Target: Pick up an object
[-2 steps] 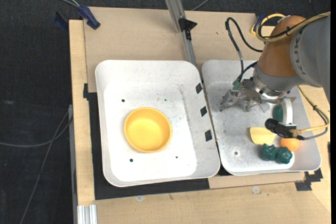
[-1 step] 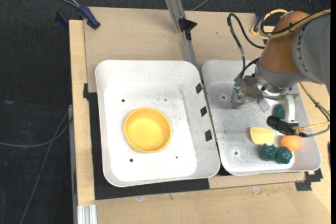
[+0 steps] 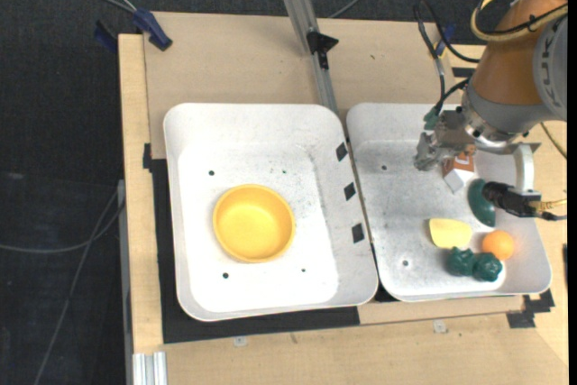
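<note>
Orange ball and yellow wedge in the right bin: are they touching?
Cannot tell. In the camera view the orange ball sits right against the yellow wedge's right end; no gap or contact shows plainly.

No readable text, label, brand, number or sign appears anywhere in the scene. The two white bins, the wooden bench and the arm carry no lettering that can be made out.
</note>
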Controlling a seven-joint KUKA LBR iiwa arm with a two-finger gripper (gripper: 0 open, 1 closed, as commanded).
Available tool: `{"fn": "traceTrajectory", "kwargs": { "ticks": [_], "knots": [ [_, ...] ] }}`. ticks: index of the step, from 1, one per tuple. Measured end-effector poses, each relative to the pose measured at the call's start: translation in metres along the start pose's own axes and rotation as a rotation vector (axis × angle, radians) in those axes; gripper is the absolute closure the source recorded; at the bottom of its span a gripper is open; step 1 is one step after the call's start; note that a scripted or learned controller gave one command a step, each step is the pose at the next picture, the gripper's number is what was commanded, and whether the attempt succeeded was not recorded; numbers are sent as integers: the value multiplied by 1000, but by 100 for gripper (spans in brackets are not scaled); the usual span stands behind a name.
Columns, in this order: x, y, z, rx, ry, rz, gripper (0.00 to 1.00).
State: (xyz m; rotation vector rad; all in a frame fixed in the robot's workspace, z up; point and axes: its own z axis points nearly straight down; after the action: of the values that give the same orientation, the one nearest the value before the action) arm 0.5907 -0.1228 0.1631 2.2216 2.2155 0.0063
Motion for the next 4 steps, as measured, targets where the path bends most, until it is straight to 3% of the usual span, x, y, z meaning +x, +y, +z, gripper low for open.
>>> {"fn": "traceTrajectory", "kwargs": {
  "ticks": [2, 4],
  "knots": [
    [-4, -4, -80, -1, 0, -4, 100],
    [111, -22, -78, 18, 6, -8, 100]
  ]
}}
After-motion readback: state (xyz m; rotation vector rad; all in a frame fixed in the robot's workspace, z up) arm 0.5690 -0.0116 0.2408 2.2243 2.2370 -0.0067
